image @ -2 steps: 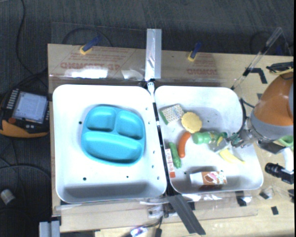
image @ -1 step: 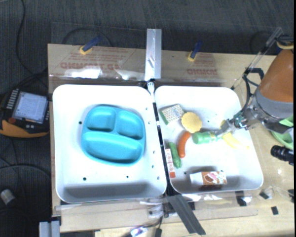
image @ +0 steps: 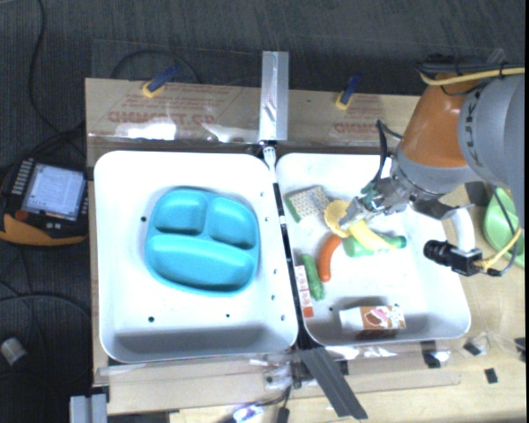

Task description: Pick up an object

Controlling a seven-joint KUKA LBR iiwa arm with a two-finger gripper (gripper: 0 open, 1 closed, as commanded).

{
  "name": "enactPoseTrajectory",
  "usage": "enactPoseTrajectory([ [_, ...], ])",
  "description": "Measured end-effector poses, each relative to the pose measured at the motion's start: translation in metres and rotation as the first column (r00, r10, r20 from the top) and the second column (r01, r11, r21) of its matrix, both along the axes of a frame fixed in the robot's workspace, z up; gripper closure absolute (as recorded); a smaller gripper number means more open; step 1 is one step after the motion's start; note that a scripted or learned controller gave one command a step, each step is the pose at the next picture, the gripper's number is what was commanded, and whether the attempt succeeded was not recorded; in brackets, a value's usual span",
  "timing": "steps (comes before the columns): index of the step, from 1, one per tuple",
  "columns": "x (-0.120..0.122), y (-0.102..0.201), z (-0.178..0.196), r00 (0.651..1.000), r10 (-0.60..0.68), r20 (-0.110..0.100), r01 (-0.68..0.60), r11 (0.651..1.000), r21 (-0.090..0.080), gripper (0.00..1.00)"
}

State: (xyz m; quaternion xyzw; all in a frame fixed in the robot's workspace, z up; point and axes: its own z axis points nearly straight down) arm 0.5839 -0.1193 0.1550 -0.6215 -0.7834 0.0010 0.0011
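item: toy banana [image: 360, 229], middle of right bin [image: 441, 311]. light, smooth, curved plastic; likely slippery, so grip across its middle. end effector [image: 367, 203] just above it; finger state: cannot tell.

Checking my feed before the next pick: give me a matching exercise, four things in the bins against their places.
Things:
1. blue tray
2. carton
3. carrot
4. gripper

Places:
A. near edge of right bin
B. over the banana
C. left bin
D. middle of right bin, just left of the banana

Pairs: 1-C, 2-A, 3-D, 4-B
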Motion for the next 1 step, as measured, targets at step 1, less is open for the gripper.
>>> enactPoseTrajectory([
  [1,0.0690,0.0319,0.0478,0.998,-0.060,0.002,0.060,0.998,-0.003,1.00],
])
